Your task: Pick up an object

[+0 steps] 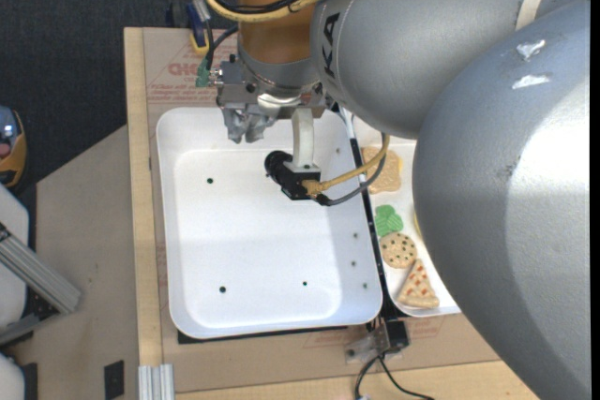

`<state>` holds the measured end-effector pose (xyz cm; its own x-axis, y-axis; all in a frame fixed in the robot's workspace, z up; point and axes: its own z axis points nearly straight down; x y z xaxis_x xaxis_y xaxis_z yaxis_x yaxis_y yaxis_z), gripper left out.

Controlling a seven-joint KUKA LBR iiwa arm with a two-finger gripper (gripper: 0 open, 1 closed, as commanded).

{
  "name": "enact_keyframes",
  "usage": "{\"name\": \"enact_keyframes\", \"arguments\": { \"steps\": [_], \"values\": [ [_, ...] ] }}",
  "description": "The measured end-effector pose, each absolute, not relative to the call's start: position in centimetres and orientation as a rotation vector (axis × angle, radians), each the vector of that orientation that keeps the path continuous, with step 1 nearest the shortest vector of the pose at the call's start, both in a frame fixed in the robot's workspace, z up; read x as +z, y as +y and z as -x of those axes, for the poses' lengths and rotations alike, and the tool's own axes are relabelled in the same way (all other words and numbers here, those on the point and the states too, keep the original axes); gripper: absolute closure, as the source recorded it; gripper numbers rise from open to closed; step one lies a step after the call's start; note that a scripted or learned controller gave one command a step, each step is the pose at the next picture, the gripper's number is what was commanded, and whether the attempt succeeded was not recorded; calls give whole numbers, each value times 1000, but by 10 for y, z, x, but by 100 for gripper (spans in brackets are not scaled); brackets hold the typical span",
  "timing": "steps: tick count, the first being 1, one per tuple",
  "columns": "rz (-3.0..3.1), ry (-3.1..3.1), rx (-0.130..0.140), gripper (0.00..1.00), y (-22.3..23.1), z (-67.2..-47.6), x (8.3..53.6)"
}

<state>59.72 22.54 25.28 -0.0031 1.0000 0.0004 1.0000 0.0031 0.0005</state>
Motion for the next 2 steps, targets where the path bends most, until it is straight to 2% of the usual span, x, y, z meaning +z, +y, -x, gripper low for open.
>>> {"name": "enact_keyframes", "arguments": {
  "steps": [2],
  "values": [
    [-2215, 2227, 3, 100, 226, -598, 273]
  ]
}}
